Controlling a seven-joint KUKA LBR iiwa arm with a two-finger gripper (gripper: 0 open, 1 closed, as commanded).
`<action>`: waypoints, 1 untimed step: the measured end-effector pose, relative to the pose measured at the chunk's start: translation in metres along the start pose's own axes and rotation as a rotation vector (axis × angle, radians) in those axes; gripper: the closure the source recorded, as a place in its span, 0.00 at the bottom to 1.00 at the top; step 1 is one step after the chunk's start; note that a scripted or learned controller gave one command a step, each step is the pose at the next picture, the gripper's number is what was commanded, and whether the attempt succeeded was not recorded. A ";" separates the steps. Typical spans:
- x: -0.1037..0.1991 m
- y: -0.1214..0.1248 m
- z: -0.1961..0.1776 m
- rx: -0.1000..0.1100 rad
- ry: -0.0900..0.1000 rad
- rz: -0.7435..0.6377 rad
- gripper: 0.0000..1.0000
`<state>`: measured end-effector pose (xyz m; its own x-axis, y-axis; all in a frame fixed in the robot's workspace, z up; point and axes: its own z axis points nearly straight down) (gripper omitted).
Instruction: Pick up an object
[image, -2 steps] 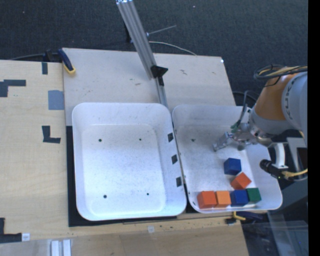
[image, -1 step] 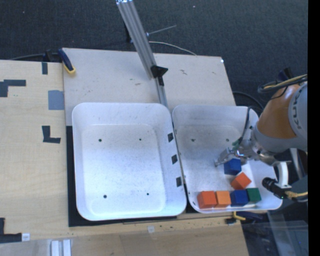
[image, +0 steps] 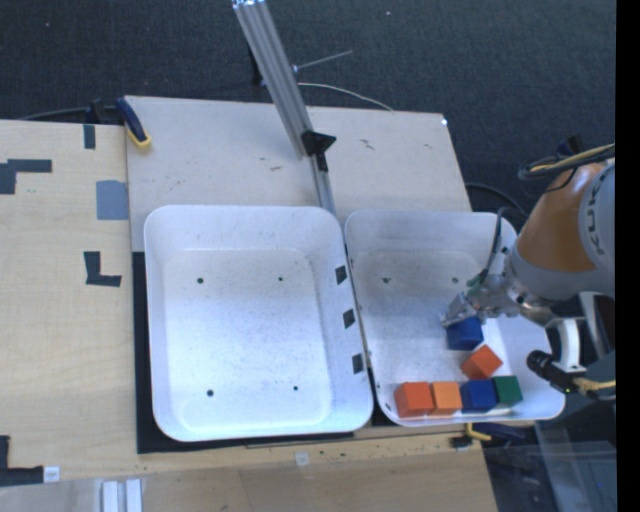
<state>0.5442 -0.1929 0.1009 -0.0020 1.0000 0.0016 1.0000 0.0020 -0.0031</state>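
Low over the right bin (image: 400, 235), the arm (image: 560, 240) meets a blue block (image: 464, 333).

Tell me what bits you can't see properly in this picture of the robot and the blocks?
- The pincer tips, camera view: too small and blurred to show whether they grip the blue block below.
- The arm, camera view: its far part is cut off toward the right side.
- The row of blocks, camera view: their lower faces are hidden by the right bin's front rim.
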 end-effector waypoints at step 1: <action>0.065 0.028 -0.028 -0.005 0.001 -0.007 1.00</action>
<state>0.5718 -0.1278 0.1285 -0.0088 1.0000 0.0025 1.0000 0.0088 0.0016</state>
